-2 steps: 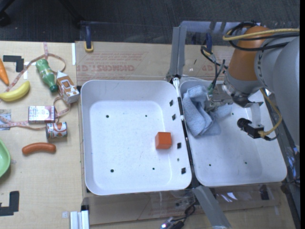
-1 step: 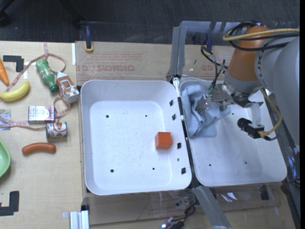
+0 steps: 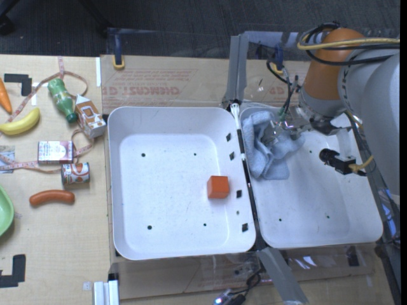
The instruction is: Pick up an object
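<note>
A crumpled light blue cloth (image 3: 267, 148) lies in the far left corner of the right bin (image 3: 318, 221). An orange cube (image 3: 218, 187) sits in the left bin (image 3: 165, 234), near its right wall. My gripper (image 3: 280, 129) hangs low over the top of the cloth, under the orange wrist band (image 3: 331, 62). The wrist and cables hide the finger ends where they meet the cloth.
On the bench left of the bins lie a banana (image 3: 19, 122), a green bottle (image 3: 63, 100), a small carton (image 3: 89, 116), a can (image 3: 75, 173), a sausage (image 3: 52, 197) and a pink box (image 3: 54, 151). A black clip (image 3: 337, 161) hangs from the arm over the right bin.
</note>
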Motion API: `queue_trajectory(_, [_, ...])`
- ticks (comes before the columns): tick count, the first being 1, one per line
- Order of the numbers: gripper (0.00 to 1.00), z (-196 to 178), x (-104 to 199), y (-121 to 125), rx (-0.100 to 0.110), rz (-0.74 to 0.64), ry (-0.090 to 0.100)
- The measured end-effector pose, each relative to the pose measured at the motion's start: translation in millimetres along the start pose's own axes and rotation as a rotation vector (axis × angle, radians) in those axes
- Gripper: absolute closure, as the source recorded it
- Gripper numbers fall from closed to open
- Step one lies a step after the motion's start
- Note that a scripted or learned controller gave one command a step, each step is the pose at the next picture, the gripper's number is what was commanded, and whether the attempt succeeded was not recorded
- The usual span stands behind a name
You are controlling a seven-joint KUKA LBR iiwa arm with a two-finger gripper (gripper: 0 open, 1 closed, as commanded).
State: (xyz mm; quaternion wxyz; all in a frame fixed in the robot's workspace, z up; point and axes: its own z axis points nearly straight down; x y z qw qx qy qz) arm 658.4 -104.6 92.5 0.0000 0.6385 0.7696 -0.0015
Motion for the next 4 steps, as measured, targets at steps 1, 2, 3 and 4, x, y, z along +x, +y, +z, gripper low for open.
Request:
queue_trajectory(1, [0.00,0,-45,-8,-0.003,-0.039,-0.001])
queue_trajectory(2, [0.00,0,3,1,-0.001,-0.059,0.001])
queue_trajectory(3, [1.00,-10,3,1,-0.001,-0.061,0.000])
queue_trajectory(4, [1.00,-99,44,9,-0.002,-0.073,0.000])
